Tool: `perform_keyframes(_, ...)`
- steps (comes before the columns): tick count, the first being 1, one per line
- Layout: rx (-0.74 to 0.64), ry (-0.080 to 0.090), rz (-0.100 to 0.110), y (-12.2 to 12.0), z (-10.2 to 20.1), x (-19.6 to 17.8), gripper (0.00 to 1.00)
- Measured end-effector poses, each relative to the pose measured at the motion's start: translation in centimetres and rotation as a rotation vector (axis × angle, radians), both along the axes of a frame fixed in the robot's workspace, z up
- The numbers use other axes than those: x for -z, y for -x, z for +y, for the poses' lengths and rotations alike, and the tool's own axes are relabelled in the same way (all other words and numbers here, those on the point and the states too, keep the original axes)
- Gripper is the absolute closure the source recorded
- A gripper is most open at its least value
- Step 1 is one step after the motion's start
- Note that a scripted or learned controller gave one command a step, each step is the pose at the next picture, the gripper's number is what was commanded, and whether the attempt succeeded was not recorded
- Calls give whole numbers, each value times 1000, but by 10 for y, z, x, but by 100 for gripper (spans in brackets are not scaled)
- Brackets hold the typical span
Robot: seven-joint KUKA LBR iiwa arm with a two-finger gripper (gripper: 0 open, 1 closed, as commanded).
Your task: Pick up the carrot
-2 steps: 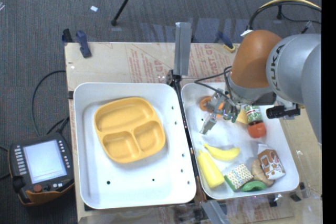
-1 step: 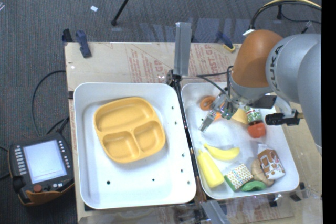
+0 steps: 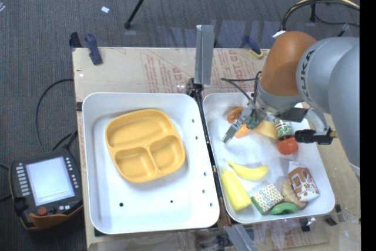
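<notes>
Right bin point(image 3: 329, 194), frame centre-right: carrot point(image 3: 242, 129) touching gripper point(image 3: 235, 129), long axis slanting lower-left to upper-right; gripper's open-or-closed state: cannot tell.

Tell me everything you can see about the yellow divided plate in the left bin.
The yellow plate looks like matte plastic, roughly square with rounded corners and a raised rim. Low ridges divide it into three compartments: one long one along the far side and two smaller ones nearer the camera. It lies flat and upright on the floor of the left bin, turned slightly askew to the bin walls and apart from them. Nothing lies in it.
</notes>
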State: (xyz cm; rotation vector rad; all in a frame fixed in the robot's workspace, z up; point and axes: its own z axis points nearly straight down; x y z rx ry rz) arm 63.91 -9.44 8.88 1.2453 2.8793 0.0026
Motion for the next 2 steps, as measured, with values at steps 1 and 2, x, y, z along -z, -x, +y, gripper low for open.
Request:
perform_keyframes(1, -5, 3, -5, -1, 0, -11, 100)
perform_keyframes(2, -472, 2, -2, 11, 42, -102, 100)
